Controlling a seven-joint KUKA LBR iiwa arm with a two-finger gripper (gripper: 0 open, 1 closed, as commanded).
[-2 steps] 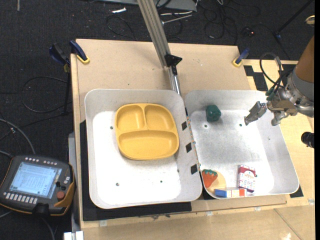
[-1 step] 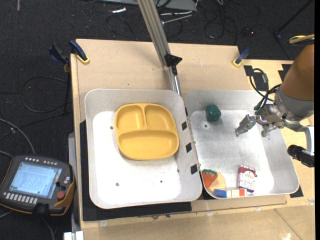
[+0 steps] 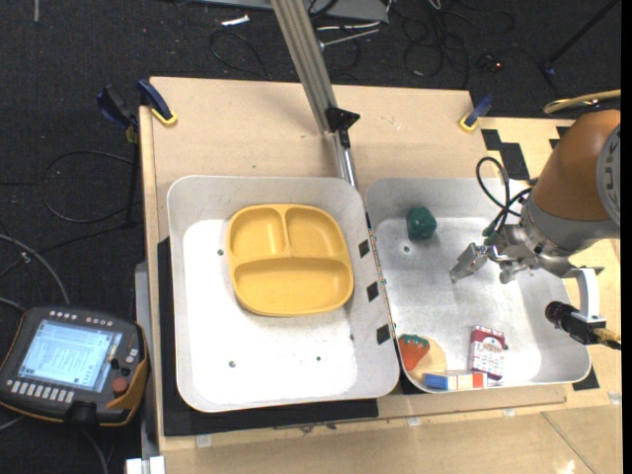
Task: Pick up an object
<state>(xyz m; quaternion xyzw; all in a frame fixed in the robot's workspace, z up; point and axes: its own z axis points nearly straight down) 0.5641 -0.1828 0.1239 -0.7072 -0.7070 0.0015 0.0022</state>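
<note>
On the tabletop (image 3: pixel 247 126) sit two shallow white bins side by side. The left bin (image 3: pixel 197 265) carries a yellow divided plate (image 3: pixel 289 260) with three compartments, lying flat near the bin's upper middle. The right bin (image 3: pixel 434 304) holds the loose things: a small dark green object (image 3: pixel 422 222) near its far edge, and along the near edge an orange and green strawberry-like toy (image 3: pixel 415 349), a small blue and white piece (image 3: pixel 441 379) just beside it, and a red and white packet (image 3: pixel 487 352) a little further right. The arm reaches in from the right, its orange band (image 3: pixel 578 166) above the wrist, and the jaws (image 3: pixel 472 262) hang over the middle of the right bin, spread apart with nothing between them. They stand apart from the green object and well apart from the things along the near edge. A teach pendant (image 3: pixel 69 358) lies on the floor to the left.
</note>
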